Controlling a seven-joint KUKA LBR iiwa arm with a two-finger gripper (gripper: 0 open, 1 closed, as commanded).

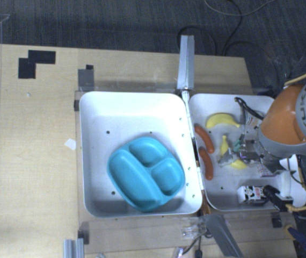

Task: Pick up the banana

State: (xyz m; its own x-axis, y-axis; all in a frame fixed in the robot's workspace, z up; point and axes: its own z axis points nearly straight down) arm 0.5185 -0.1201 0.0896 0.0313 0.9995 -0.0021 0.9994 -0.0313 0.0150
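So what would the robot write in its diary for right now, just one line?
arm: over right bin | pincer: low among bananas | sausages: beside | blue tray: left bin

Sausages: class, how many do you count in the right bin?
2. One sausage lies near the bin's left wall, the other sausage just below it. The arm covers part of the bin, so more may be hidden.
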